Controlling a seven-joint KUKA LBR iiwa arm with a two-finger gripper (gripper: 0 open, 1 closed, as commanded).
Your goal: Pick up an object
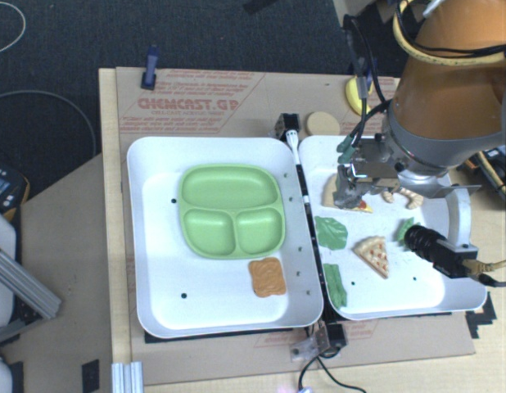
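Several toys sit in the right bin (449,301) at center-right of frame, jaws (349,193) low over the tan piece (333,191), their state I cannot tell, so I'd center before lifting.

Green tray (232,210) — white bins (155,244) — orange band (454,64)
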